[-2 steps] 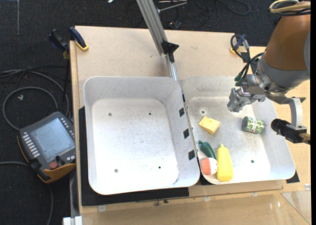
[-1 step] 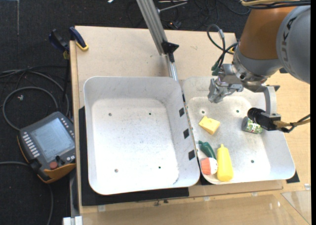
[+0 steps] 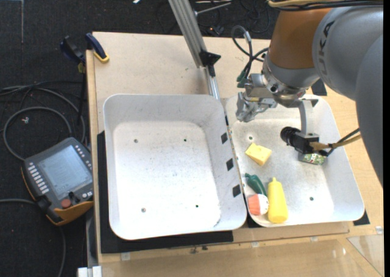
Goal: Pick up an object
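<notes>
jaws: beyond the yellow wedge (image 3: 258, 153), toward the far rim of the right bin (image 3: 332, 193) and apart from the wedge. Can't tell whether parted or clenched; nothing visible in them.
target: yellow wedge, lying by itself on the bin floor. Closest thing to the jaws, so my pick.
others: yellow squeeze bottle (image 3: 277, 201) on the camera side of the wedge, with an orange toy vegetable (image 3: 256, 201) against its view-left side.
approach: centre over the wedge, close across its flat sides rather than the sloped face, go nearly to the floor, then lift straight up.
risk: the bin wall is just view-left of the wedge and one jaw may clip it.
hidden: jaw tips foreshortened under the wrist, height above the floor unclear, wedge slope direction hard to read.
</notes>
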`<state>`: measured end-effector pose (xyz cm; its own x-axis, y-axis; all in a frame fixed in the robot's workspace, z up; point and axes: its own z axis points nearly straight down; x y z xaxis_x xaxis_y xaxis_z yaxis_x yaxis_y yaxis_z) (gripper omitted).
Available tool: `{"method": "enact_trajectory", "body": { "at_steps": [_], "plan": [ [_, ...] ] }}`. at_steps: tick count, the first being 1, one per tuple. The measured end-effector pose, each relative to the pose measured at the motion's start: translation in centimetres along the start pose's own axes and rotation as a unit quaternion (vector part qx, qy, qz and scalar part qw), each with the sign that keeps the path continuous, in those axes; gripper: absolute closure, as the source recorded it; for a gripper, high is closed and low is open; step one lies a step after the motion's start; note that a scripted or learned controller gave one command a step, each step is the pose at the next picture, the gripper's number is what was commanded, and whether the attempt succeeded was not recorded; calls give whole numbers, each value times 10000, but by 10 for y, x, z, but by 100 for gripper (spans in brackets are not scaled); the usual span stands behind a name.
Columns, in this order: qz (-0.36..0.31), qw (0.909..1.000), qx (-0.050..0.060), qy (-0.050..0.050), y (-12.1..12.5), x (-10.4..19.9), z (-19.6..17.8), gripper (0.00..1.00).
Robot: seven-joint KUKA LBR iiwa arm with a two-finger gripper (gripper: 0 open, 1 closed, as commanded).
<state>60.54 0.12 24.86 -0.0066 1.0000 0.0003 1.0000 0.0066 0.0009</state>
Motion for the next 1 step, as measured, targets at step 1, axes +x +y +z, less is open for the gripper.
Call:
{"method": "enact_trajectory", "body": {
  "at_steps": [1],
  "plan": [
    [-5,10000,-7,8,23,59,2,100]
  ]
}}
